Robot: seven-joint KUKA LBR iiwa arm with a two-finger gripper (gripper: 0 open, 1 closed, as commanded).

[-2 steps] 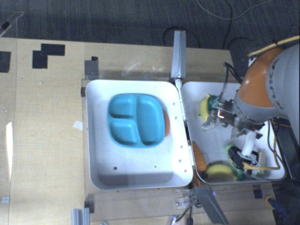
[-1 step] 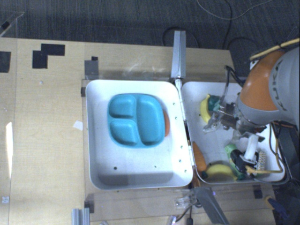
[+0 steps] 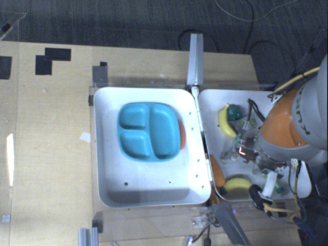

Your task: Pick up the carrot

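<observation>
— Where is the carrot (image 3: pixel 217 172)?

— In the right bin (image 3: pixel 211 102), against its left wall near the front corner — an orange piece lying along the divider between the two bins. A yellow banana (image 3: pixel 237 184) lies just beside it at the bin's front edge.

— And the gripper (image 3: pixel 248 148)?

— It hangs over the middle of the right bin, under the arm's orange band (image 3: pixel 281 127). It is near the carrot but apart from it. Whether it is apart or together, I cannot tell — the wrist and cables hide that part.

— What else is in that bin?

— A second banana (image 3: pixel 225 122) toward the back, curved, with a teal round thing (image 3: pixel 235 112) touching its upper end.

— The left bin (image 3: pixel 102 152)?

— It carries a blue divided plate (image 3: pixel 148 130) with three compartments, set toward the back. An orange thing (image 3: pixel 182 136) peeks out from under the plate's right edge; I cannot tell what it is.

— The tabletop (image 3: pixel 46 137)?

— Pale wood, with black marks at the far left.
</observation>
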